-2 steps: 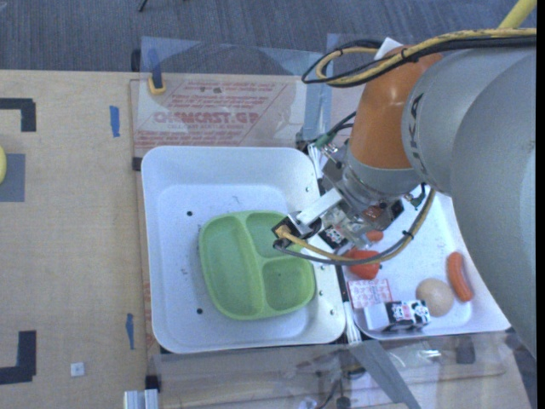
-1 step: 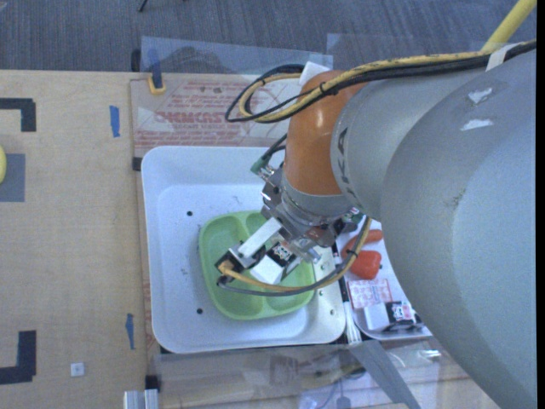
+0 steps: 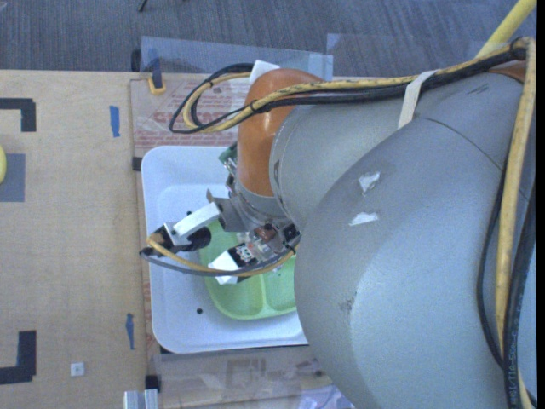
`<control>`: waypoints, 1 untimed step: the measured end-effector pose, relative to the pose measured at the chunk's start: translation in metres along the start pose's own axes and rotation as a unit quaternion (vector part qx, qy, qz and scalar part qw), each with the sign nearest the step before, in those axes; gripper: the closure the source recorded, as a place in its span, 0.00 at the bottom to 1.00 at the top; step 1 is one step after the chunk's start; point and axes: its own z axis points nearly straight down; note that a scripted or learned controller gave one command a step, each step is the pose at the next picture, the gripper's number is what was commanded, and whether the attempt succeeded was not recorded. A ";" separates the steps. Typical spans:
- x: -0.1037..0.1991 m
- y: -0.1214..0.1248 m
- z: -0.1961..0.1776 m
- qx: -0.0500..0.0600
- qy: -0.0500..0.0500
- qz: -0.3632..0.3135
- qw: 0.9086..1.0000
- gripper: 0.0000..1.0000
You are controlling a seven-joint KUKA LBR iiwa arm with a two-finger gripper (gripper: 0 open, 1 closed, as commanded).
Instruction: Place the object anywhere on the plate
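Camera view, arm: the grey arm (image 3: 409, 228) covers the right half of the frame, and its orange band (image 3: 255, 135) is at upper centre, because it reaches down into the white bin (image 3: 170, 313).
Camera view, claw: the claw (image 3: 251, 245) hangs over the plate's upper edge at centre; I cannot tell its state, since the wrist and cables hide it.
Camera view, plate: the green plate (image 3: 255, 301) lies in the bin's lower part, under the arm.
Camera view, object: I cannot tell where it is; probably under the claw.
Surface: the wooden surface (image 3: 68, 228) fills the left side.
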 end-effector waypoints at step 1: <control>0.000 0.000 0.000 0.000 0.000 -0.001 1.000 0.00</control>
